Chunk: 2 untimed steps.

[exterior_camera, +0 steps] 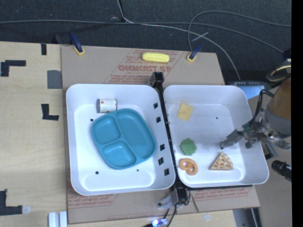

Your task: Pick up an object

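The right bin (239, 96) holds a yellow cheese-like square (185, 111), a green knobbly piece (188, 146), a brown pretzel (188, 166) and a pizza slice (221, 162). My gripper (235, 144) hangs low over that bin's right side, just above and to the right of the pizza slice. It looks open, and I see nothing between its fingers. In the left bin (75, 126) lie a blue divided plate (123, 137) and a small white can (107, 105) on its side.
A yellow corn-like toy (155, 57) rests on the cardboard sheet (94, 65) behind the bins. Two clamps (76, 45) pin that sheet at the back. Cables (213, 32) run across the dark floor beyond. A black divider (162, 122) separates the bins.
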Motion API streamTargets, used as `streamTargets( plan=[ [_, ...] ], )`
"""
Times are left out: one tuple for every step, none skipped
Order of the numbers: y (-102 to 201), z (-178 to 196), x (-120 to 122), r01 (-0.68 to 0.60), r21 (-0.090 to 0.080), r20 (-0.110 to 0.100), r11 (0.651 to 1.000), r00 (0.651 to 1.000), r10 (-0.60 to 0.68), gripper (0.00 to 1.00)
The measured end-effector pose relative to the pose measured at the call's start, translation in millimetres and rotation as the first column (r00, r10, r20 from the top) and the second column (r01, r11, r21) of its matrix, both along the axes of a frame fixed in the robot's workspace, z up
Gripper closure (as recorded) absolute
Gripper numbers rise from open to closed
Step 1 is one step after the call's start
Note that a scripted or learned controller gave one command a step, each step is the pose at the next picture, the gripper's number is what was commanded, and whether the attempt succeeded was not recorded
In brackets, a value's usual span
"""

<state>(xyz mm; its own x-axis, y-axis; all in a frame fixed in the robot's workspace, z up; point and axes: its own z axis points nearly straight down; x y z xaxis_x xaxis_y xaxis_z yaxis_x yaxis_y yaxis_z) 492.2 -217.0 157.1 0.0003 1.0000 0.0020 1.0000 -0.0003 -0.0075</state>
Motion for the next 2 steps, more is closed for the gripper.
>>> streamTargets(
  plan=[
    [-2.5,-44.1,-3.1,-0.001,-0.001,0.002,1.000,1.000,0.001,0.00],
    [-1.9,-31.9,-2.1,-0.002,-0.001,0.005,1.000,1.000,0.002,1.00]
  ],
)
